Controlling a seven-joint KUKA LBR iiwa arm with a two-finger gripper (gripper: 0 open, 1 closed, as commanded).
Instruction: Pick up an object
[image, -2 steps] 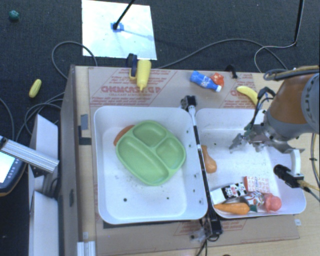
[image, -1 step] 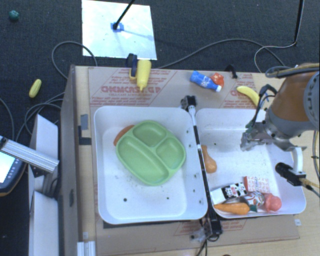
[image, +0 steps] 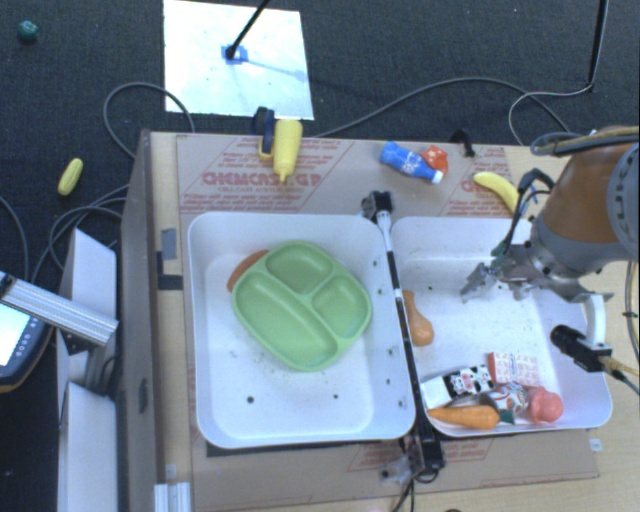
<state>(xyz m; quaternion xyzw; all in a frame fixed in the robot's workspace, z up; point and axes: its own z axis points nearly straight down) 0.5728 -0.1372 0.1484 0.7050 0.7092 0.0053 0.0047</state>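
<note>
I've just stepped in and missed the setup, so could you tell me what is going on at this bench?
A grey and orange robot arm reaches in from the right over the right bin, its gripper above the bin's bare upper part. Nothing is visibly held. That bin's objects lie elsewhere: an orange piece by the divider and a cluster of toys at the near edge. The left bin holds a green divided plate.

Divided plate (image: 303, 303) in left bin (image: 215, 400)

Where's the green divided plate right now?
The green divided plate lies in the left bin, toward its upper right, close to the divider, covering an orange object at its upper-left edge.
</note>
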